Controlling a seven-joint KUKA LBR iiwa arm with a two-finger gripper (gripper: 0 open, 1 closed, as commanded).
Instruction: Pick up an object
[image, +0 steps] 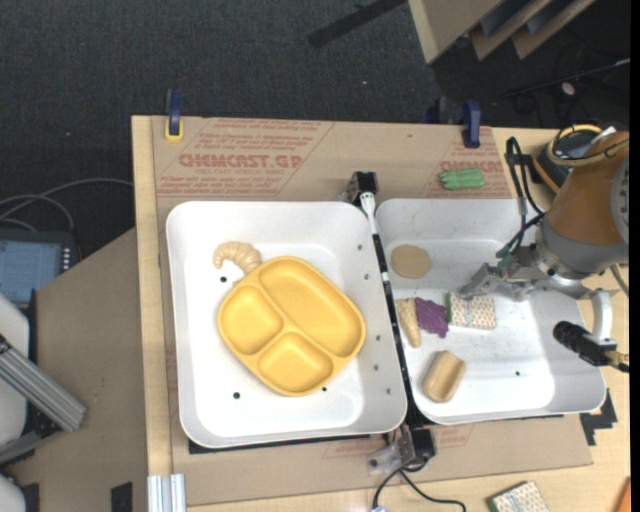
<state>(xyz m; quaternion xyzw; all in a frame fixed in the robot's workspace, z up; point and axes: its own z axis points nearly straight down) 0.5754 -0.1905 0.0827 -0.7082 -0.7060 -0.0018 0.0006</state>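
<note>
The tool (480, 285) sits low in the right bin (520, 395), near its middle, just above a pale patterned block (474, 313); how far it is open cannot be told, and nothing shows between its tips. Beside the block toward the bins' shared edge lie a purple piece (432, 316) and a pale stick (408, 322). A tan disc (410, 262) sits nearer the far edge, a tan roll (443, 376) nearer the front. The left bin (190, 300) holds a yellow divided plate (290, 323) and a croissant (236, 256).

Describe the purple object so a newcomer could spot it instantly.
Look in the right bin, near its left wall. Between a pale stick and a checkered block lies the purple object, the bin's one dark, lumpy piece.
</note>
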